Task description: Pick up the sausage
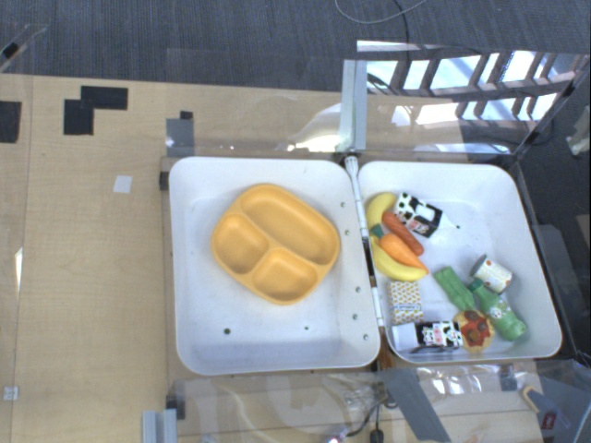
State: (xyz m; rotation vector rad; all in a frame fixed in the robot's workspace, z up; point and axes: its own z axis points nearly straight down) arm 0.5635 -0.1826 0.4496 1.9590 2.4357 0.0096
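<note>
One reddish-brown sausage [405, 233], at ten o'clock in the shallow white right-hand bin [485, 201], resting against a yellow banana [395, 264]; approach apparently pending, pincer state cannot be told, next move requiring descent directly above it.

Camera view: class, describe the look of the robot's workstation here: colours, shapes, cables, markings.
Two shallow white, round-cornered bins, left bin and right bin, sit on a tan bench. Black block markings lie at its left; a thin black cable loops above.
</note>
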